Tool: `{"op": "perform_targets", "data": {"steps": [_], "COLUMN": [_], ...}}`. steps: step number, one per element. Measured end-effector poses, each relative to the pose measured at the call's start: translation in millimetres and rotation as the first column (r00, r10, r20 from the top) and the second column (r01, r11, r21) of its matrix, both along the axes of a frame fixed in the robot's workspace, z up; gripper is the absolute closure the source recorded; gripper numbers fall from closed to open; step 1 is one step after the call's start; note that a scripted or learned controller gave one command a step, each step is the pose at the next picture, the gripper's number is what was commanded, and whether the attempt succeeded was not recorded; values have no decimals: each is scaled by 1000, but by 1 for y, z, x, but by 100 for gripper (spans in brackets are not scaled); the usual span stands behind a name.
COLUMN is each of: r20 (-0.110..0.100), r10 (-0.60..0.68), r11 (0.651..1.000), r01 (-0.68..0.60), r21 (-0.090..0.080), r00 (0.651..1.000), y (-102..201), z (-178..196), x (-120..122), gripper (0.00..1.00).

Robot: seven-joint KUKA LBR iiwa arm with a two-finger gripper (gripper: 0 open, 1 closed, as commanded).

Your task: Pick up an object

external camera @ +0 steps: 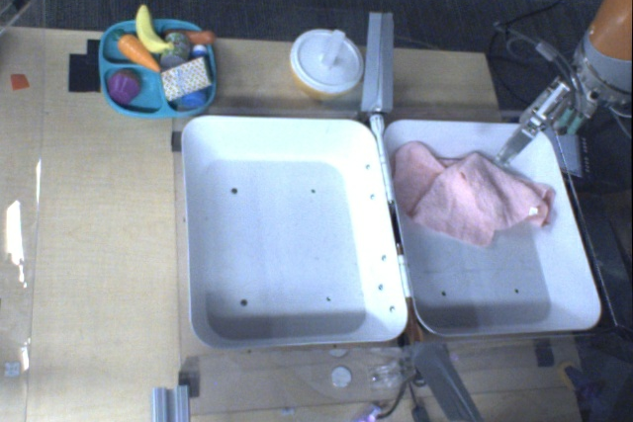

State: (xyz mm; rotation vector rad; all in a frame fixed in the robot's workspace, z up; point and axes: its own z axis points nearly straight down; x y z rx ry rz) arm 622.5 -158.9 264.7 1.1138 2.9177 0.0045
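Observation:
A crumpled pink cloth lies in the upper half of the right white bin. My gripper comes in from the upper right on the grey arm with its orange band. Its two fingers are drawn together into one narrow point, so it is shut. The tip rests at the cloth's upper right edge, by a raised fold. No cloth shows pinched between the fingers.
The left white bin sits beside the right one, split from it by a metal divider. Behind the bins stand a white-lidded yellow cup and a blue tray of toy food. Cables lie at the upper right.

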Motion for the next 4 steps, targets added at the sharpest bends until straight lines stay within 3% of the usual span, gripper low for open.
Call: {"op": "perform_targets", "data": {"steps": [1,2,3,4], "r20": [-10,-1,-15,-2], "r10": [47,262,278,295], "r11": [999,965,960,955], "r01": [-47,-262,-279,-295], "r21": [3,-7,-9,-5], "r00": [999,965,960,955], "y": [-14,-46,-9,-13], "z": [-93,-171,-172,-173], "x": [11,17,35,10], "gripper": [0,0,0,0]}}
